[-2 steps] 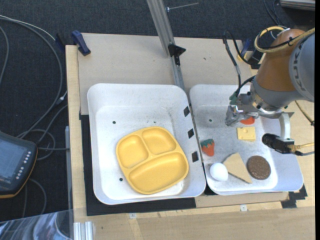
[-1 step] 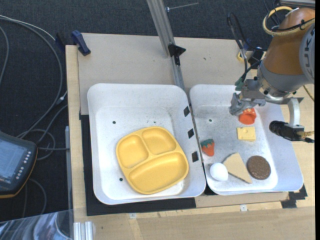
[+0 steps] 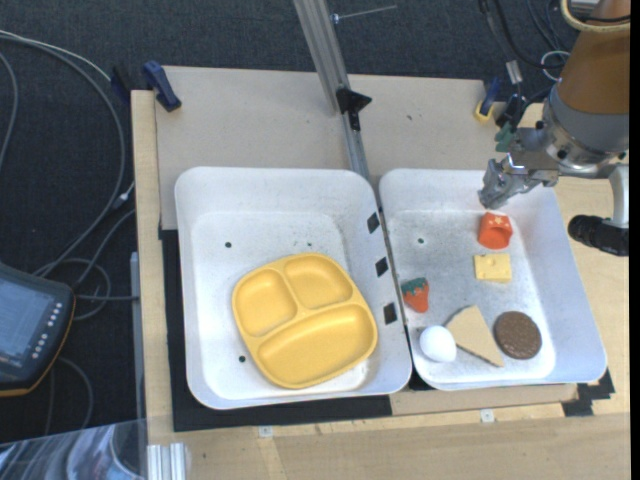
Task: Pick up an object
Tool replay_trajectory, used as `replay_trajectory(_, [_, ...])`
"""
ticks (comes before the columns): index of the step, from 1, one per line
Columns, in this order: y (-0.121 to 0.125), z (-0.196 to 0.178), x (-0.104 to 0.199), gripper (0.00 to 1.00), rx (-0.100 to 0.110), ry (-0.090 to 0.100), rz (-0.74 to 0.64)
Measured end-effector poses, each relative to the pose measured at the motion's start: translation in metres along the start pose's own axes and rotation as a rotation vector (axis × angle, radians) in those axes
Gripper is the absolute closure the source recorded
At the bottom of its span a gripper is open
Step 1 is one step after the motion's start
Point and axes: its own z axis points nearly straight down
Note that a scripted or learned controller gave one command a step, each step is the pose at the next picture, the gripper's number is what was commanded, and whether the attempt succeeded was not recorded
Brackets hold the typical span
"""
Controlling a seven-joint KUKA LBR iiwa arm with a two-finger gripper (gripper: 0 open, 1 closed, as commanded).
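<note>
Grey two-finger gripper [image 3: 497, 196] hangs over right shallow white bin [image 3: 570, 268], just above small orange-red toy piece [image 3: 494, 230]. Fingers look pressed together w/ nothing between. Yellow cheese square [image 3: 492, 268] sits just below the toy piece.

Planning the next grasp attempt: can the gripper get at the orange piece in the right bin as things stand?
Probably yes. The gripper hangs just above the orange piece, which lies apart from the yellow block, with nothing between them.

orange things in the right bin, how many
2: an orange block near the bin's top, just below the end effector, and a strawberry by the left wall.
</note>
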Motion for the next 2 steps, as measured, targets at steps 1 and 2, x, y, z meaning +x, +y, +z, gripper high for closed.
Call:
replay_trajectory(1, [-0.010,-0.002,0.047,1.00,0.011,0.004,-0.003])
replay_trajectory(2, [-0.024,0.013,0.088,1.00,0.014,0.004,-0.003])
